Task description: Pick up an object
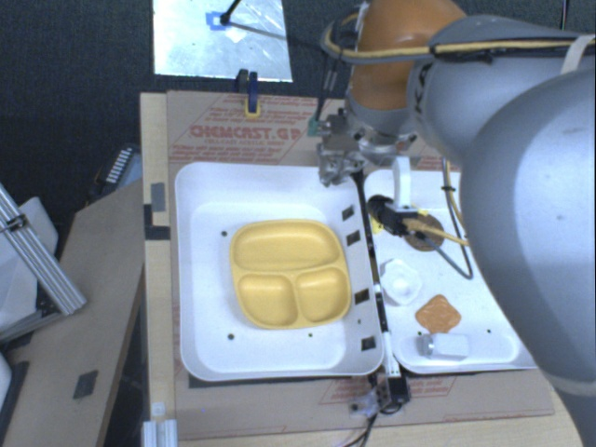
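Gripper [333, 168] points down over the far corner of the bin [200, 250] holding a yellow tray [287, 273], open or closed unclear.

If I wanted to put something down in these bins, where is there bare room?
The left bin has bare floor between its left wall and the yellow tray, and along the back, left of the gripper. The right bin is crowded: a small white piece, an orange piece and a white block, with the arm overhead.
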`<state>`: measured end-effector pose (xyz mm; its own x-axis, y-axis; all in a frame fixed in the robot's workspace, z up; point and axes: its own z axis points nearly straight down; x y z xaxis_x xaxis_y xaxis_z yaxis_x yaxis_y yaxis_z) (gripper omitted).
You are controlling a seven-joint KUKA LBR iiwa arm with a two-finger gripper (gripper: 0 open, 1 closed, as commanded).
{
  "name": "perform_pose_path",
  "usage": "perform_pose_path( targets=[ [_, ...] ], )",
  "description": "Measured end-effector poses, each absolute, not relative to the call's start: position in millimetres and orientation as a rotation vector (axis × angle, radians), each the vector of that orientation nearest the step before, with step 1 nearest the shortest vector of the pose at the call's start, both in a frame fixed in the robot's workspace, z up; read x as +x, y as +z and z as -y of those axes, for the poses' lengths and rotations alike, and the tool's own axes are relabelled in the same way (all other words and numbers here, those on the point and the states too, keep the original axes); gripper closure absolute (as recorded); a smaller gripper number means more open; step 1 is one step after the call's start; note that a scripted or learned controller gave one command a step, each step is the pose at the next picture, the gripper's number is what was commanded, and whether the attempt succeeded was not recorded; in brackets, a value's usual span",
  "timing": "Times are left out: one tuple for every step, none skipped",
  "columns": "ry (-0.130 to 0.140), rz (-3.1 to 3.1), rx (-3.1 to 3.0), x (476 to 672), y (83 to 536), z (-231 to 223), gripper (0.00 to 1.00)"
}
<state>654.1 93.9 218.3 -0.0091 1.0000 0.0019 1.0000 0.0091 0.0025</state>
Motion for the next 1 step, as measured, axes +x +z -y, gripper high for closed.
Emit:
perform_pose_path(
  targets=[
    [0.002,-2.226,2.214,653.9,219.0,-90.7,0.0]
  ],
)
